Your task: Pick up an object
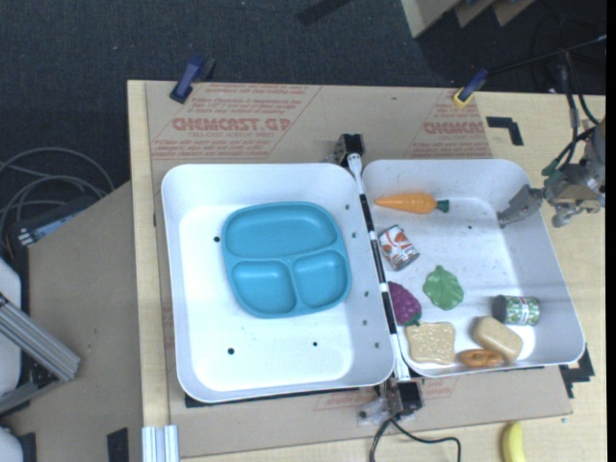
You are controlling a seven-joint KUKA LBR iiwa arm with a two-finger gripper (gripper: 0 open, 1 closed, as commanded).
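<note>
Nothing had been lifted yet. The fingers were seen at the right bin's far rim, their state not discernible. The carrot lay well apart, leftward of them; grasping was judged outstanding.

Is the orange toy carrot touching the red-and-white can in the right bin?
Apart. The camera view shows the orange toy carrot lying near the bin's back wall, with bare white floor between it and the red-and-white can below it.
</note>
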